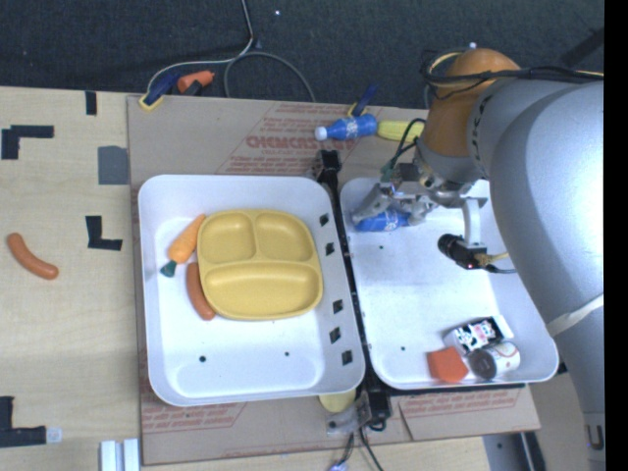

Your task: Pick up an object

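The gripper [385, 207] sits low at the far-left corner of the right bin [422, 292] over a blue object [381, 222], jaws' state indeterminable, so the pick appears unfinished, with lifting still to come.

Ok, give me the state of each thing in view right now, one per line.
gripper: low in the right bin's far left corner, at a blue object; grasp unclear
blue object: on the bin floor
yellow divided plate: flat in the left bin
carrot: against the plate's left edge
sausage: beside the plate
orange block: in the right bin's near corner
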{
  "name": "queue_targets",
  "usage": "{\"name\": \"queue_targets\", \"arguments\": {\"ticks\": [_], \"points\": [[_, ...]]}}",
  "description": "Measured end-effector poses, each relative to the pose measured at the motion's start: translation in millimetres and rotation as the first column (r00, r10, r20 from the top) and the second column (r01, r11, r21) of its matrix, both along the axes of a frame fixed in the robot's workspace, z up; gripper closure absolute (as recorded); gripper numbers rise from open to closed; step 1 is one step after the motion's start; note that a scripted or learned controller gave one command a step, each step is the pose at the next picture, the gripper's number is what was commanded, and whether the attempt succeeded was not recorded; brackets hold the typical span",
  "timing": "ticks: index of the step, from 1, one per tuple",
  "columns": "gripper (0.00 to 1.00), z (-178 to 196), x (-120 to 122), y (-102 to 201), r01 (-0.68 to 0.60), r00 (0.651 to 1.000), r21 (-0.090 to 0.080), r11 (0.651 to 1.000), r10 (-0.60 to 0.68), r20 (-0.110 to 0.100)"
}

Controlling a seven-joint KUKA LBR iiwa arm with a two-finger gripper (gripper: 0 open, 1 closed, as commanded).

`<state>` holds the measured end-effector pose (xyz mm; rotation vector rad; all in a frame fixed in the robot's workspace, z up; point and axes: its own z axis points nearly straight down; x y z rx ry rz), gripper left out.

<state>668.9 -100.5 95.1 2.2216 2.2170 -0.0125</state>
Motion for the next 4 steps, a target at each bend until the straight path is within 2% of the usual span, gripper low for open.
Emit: {"name": "queue_targets", "arguments": {"ticks": [1, 2, 3, 4], "points": [[0.00, 0, 1, 0, 0.000, 1.000, -0.001, 1.000, 0.000, -0.002], [1.00, 16, 7, 3, -0.007, 1.000, -0.003, 1.000, 0.007, 0.027], [1.00, 95, -48, 32, -0.004, 1.000, 0.009, 1.000, 0.004, 0.007], [1.00, 89, -71, 105, -0.009, 1.000, 0.011, 1.000, 0.009, 0.001]]}}
